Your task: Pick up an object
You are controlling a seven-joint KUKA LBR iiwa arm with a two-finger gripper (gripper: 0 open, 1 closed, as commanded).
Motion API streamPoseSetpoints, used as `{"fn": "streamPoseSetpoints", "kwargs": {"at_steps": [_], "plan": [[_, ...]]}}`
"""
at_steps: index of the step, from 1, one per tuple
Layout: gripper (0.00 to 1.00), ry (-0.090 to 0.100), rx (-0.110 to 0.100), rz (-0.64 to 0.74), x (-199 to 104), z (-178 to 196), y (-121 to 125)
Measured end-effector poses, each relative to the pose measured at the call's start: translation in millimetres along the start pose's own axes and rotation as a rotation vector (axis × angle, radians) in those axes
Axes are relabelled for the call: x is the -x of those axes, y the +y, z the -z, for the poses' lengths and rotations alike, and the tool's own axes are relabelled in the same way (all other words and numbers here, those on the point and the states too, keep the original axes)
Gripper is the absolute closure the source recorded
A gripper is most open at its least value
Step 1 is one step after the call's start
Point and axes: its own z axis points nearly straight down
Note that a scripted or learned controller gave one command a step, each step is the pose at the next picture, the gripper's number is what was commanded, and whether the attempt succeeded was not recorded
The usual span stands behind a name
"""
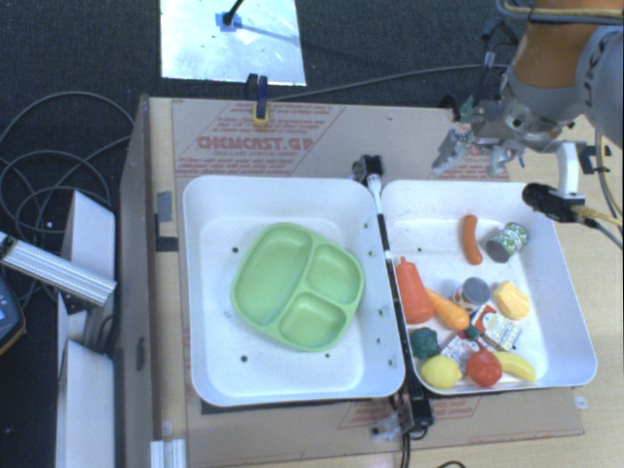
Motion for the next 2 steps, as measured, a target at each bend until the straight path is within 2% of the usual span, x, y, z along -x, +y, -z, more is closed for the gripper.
{"fn": "streamPoseSetpoints", "kwargs": {"at_steps": [1, 2], "plan": [[0.00, -0.002, -0.001, -0.002, 53.5, -24.0, -48.3], [0.00, 0.000, -0.006, -0.003, 99.5, -162.4, -23.8]]}}
